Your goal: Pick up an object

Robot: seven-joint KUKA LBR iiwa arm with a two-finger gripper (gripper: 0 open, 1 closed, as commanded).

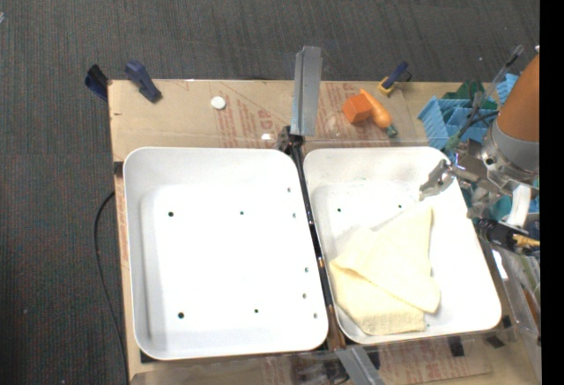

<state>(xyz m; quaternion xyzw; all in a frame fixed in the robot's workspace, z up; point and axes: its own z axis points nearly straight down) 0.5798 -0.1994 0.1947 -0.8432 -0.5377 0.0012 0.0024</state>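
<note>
1. Two white bins on the bench. From my feed the left bin [141, 198] has nothing in it but small dark dots on its floor.
2. Right bin [352, 165] holds a pale yellow folded cloth [398, 269], lying from mid-floor down to the near edge. It's the only pickable item, so I take it as the target.
3. Cloth's top corner looks drawn up to a point toward the far right corner of the bin, right at the gripper [435, 180]. My read: it's being lifted or tugged by that corner, hence the stretched triangular shape.
4. Gripper sits over the right bin's far right corner, arm [520, 123] reaching in across the right rim. Can't tell whether it's spread or pinching the cloth, too small and glary.
5. Most of the cloth lies on the bin floor, so I'd judge the pick as not done.
6. Bench's far edge: orange-handled tool [365, 109], blue clamps [141, 80], upright grey post [306, 92] between the bins.
</note>
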